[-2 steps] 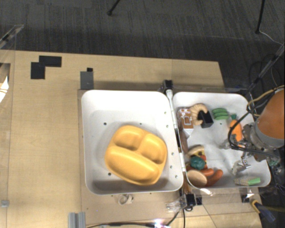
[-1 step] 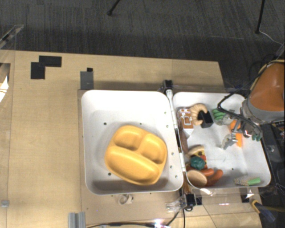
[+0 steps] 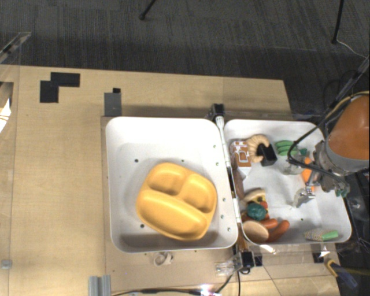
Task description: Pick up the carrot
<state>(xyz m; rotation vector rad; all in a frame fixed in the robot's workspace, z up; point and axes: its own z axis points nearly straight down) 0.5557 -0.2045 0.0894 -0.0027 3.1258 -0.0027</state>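
Right bin (image 3: 341, 215): toys crowd left side and front; bare floor mid-right. Yellow pepper (image 3: 176, 200) fills left bin (image 3: 124, 150).

A pale wooden surface (image 3: 58, 191) meets dark grey carpet (image 3: 191, 34) along its far edge. Black patches (image 3: 58, 85) mark the far left corner. Thin dark stand legs (image 3: 151, 8) cross the carpet.

orange carrot (image 3: 304, 169) in right bin (image 3: 289, 124)

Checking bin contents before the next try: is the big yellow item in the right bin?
No, the big yellow item lies in the left bin, while the right bin holds the smaller toy foods.
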